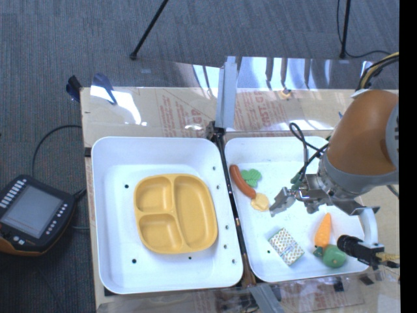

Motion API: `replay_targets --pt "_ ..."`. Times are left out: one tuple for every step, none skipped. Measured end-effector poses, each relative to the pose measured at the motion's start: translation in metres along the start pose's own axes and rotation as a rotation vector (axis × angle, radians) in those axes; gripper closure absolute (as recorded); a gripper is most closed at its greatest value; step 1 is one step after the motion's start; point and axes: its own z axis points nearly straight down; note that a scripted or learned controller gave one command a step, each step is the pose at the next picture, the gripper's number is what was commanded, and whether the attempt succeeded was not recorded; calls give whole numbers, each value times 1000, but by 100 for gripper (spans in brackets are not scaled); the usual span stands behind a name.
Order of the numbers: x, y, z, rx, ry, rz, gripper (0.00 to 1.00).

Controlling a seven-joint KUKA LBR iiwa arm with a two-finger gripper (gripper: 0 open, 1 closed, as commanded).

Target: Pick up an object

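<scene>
- In the left bin (104,175), a yellow divided plate (176,212) lies flat, its three compartments bare.
- In the right bin (287,155): a red sausage (242,181) touching a green leafy piece (252,175), a pale yellow piece (260,203) just beside the sausage's lower end, a patterned small box (287,246), and an orange carrot (323,231) with a green round toy (335,256) at its lower end.
- The gripper (284,202) hangs just right of the pale yellow piece; whether it is released or clenched, I cannot tell.
- Both bins sit on a cardboard-covered bench (156,113) over grey carpet (65,31); a handheld control pad (31,214) lies at left.
</scene>
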Motion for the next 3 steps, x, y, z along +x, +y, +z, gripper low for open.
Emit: replay_targets --pt "1 -1 -7 8 3 0 100" --pt "4 -3 -28 -3 -1 190 100" --pt "3 -4 -27 -2 -1 191 0"
